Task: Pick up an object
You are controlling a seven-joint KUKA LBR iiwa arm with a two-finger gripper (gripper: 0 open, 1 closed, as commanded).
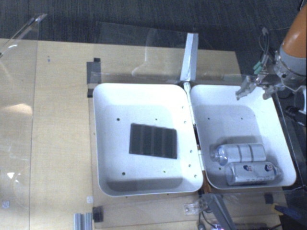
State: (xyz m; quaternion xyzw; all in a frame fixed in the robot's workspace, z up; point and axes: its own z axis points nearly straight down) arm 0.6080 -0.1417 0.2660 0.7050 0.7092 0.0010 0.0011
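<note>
Spread apart and holding nothing, the jaws of the gripper point(254, 87) hang over the far rim of the right bin point(225, 109). Nearest the camera in that bin lie 2 things on their sides, touching along their length: a silver can point(252, 173) against the near wall, and just behind it a clear plastic bottle point(239, 153) with its cap toward the left. Both sit well apart from the gripper. In the left bin point(110, 104) a dark ribbed rectangular pad point(153, 141) lies flat near the middle.
</note>
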